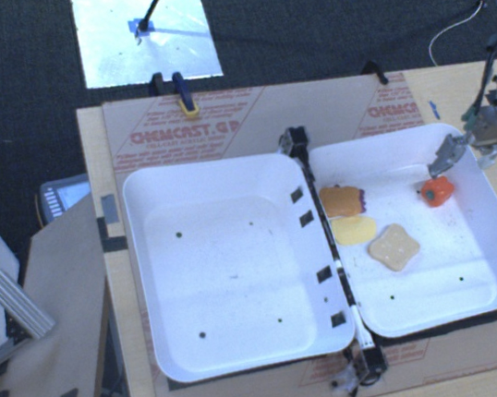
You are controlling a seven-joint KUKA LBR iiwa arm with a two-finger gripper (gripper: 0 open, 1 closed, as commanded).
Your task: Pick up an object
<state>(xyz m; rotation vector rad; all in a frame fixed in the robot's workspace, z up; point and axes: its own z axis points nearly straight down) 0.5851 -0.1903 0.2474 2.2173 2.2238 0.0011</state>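
One gripper (pixel 445 158) beside orange toy (pixel 436 192)

Two white bins (pixel 228 187) are sitting side by side; four food pieces (pixel 394 247) are lying in the right-hand one.

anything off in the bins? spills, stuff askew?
Nothing stands out. The orange piece, burger-like toy, yellow slice and toast piece all lie inside the right bin, nothing spilled. The pincer sits just above the orange piece.
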